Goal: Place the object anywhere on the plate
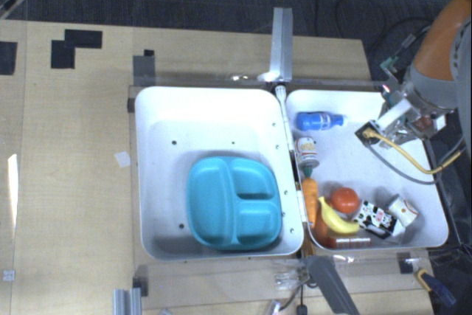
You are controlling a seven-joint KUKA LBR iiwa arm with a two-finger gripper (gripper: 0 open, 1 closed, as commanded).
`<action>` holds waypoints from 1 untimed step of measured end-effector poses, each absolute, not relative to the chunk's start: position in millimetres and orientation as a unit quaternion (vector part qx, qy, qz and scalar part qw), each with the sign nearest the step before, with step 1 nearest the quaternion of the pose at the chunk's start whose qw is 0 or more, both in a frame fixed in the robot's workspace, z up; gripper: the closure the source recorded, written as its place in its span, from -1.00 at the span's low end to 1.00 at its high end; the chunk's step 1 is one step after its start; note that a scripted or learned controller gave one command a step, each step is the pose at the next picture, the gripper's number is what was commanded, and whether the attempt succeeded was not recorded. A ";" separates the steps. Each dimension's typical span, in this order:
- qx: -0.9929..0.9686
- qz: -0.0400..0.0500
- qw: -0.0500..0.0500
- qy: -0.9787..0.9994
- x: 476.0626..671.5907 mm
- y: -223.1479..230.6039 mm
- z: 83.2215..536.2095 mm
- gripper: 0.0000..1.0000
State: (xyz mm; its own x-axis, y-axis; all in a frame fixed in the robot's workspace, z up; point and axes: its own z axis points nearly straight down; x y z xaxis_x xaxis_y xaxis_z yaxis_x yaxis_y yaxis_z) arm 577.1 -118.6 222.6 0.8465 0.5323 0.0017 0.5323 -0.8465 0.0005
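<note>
No text legible anywhere; small jar (307,152) by the bin divider carries a label, print too blurred to read; black-and-white patterned box (375,218) in the right bin shows markings, not decipherable; blue bottle (318,121) has no readable brand; no numbers or signs readable

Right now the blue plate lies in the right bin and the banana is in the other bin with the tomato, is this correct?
Not quite. The camera view shows the blue plate in the left bin, not the right. The banana and tomato lie together in the right bin.
</note>
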 end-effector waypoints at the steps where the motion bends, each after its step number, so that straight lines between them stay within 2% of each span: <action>1: -0.926 0.000 0.000 -0.378 588.6 -55.2 218.8 1.00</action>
State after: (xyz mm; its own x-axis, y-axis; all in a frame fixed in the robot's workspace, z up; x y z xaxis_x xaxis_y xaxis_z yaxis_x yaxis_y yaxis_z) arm 588.6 -55.2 218.8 0.7148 0.6994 0.0003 0.6994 -0.7148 -0.0004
